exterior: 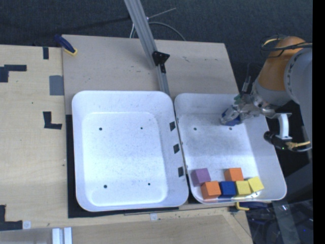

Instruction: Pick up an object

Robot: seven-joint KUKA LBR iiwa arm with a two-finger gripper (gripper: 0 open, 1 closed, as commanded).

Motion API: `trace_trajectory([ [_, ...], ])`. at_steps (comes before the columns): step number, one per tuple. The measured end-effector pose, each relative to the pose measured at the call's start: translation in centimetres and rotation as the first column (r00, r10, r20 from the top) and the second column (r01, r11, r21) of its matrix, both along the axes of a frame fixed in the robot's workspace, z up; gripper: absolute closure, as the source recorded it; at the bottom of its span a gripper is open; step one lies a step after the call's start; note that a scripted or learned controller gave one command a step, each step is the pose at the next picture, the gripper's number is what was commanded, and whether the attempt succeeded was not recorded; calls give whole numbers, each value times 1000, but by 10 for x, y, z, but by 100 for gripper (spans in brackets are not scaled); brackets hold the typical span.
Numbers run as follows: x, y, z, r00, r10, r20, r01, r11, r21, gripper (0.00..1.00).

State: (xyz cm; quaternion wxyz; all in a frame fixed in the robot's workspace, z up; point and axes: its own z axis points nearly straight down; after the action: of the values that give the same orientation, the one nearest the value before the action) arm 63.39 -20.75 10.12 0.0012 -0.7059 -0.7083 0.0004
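Left bin (81,136), frame centre-left. Right bin (264,161): along its lower edge sat a purple block (200,175), two orange blocks (210,189), blue block (228,188), yellow blocks (249,186). Gripper (231,117), upper right, pinched a small blue object (232,120) just above the bin floor.

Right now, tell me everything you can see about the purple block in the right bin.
The purple block is a small pale-purple cube, matte, looking like foam or painted wood. It rests flat on the floor of the right bin, near its front edge, at the left end of a cluster of blocks. The orange block sits just in front of it, seemingly touching. The gripper is well away from it.
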Motion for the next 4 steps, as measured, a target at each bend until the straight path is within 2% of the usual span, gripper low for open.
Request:
trace_trajectory([
  [1, 18, 34, -7, 1000, -3, -25, 3, 1000, -7, 100],
  [2, 41, 99, 13, 999, 0, -37, 0, 1000, 0, 100],
  [3, 43, 107, 31, 1000, -4, -22, 4, 1000, 0, 100],
  [4, 41, 191, 95, 1000, 6, 6, -6, 1000, 2, 100],
])
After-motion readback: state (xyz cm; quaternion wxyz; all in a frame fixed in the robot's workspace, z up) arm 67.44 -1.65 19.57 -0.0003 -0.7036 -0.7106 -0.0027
